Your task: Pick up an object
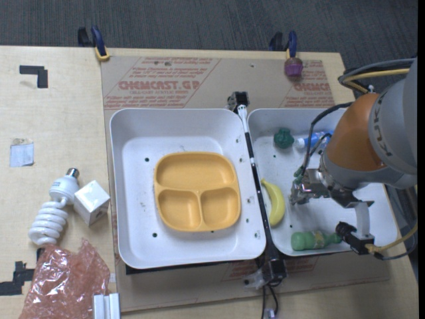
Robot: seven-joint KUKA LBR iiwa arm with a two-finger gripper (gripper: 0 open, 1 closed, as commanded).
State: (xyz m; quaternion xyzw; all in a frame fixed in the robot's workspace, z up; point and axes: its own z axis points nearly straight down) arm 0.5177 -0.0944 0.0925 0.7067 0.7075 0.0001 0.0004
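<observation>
I am logging the contents from my remote station. Left bin [126, 178]: shallow white plastic with rounded corners, carrying a matte yellow tray [197, 191] moulded into three compartments, lying flat near the middle. Right bin [262, 121]: same white plastic, holding a smooth curved banana [274, 203] against its left wall, a small dark green knobbly item [283, 138] toward the far side, a pale green bottle-shaped object [313, 240] lying on its side along the near wall, and a blue-and-white piece [312, 139] partly covered by the arm. The arm [372, 138], grey with a glossy orange band, is reaching in from the right and hanging over the right bin; the hand [300, 193] is sitting low just right of the banana, and I cannot tell how it is set, since the metal parts are blurring together. Bench [53, 131]: pale wood-coloured board, with a brown printed cardboard sheet [166, 78] under both bins, clamped at its far edge by blue-handled clips. Left of the bins, a white spiral light bulb [53, 211] is lying just beside a small white cube [91, 202], and crinkled reddish plastic wrap [63, 284] is running off the lower edge. A small purple object [293, 66] is sitting at the cardboard's far edge. Grey carpet is showing beyond the bench.
</observation>
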